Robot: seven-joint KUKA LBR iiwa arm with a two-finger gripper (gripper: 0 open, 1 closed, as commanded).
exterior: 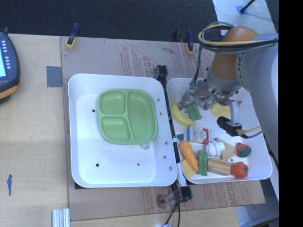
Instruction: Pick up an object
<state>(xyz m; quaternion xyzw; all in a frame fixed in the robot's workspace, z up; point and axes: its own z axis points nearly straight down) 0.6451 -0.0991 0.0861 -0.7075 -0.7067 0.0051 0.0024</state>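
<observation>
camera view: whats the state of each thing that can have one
gripper: down in the right bin, over the far end of the toy pile
green divided plate: flat, right way up, in the left bin
banana: lying on the right bin floor beside the gripper
carrot: lying flat, near the bin's left wall
small carton: lying on its side
left bin: holds the plate
right bin: holds the toy food

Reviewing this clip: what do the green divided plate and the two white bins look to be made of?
Green divided plate: likely moulded plastic, matte; uniform pale green, soft rounded compartment ridges, no glare. Left bin and right bin: probably plastic with a smooth, slightly satin finish; thin rounded rims and even white surfaces. Painted metal cannot be ruled out.
</observation>
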